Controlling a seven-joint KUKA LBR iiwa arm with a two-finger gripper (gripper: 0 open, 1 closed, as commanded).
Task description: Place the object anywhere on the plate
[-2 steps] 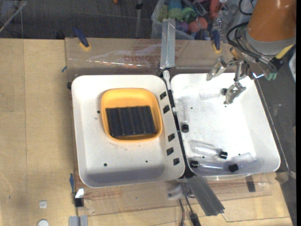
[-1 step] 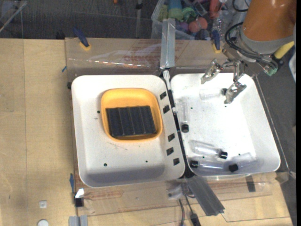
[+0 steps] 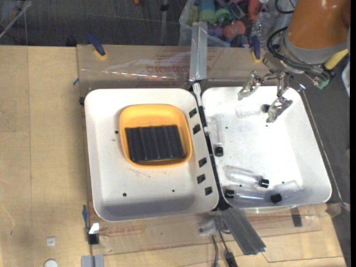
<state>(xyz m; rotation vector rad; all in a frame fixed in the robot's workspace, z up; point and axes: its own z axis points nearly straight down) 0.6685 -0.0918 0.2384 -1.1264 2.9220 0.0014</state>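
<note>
The tool (image 3: 266,96) is seen hanging over the far part of the right bin (image 3: 317,149), with its fingers spread and nothing between them. It is therefore taken to be released and empty.

Just below the tool, between the finger tips and slightly toward the divider, a small clear object (image 3: 246,112) is seen lying on the bin floor. Its long axis runs roughly across the bin, from the divider side toward the outer wall. It is faint against the white, so its exact outline cannot be made out. More clear items with black caps (image 3: 261,182) are seen well nearer the camera than the tool, along the bin's near wall; which of these is meant by the task cannot be told for certain, though the one under the tool is judged the likelier.

The plate (image 3: 153,114), yellow with a dark ribbed insert, lies in the left bin (image 3: 105,149), well to the camera-left of the tool and somewhat nearer the camera, beyond the divider.

No grasp has yet been made. A short descent onto the object is judged to be called for, with the fingers closed across its short width, followed by a carry over the divider.
</note>
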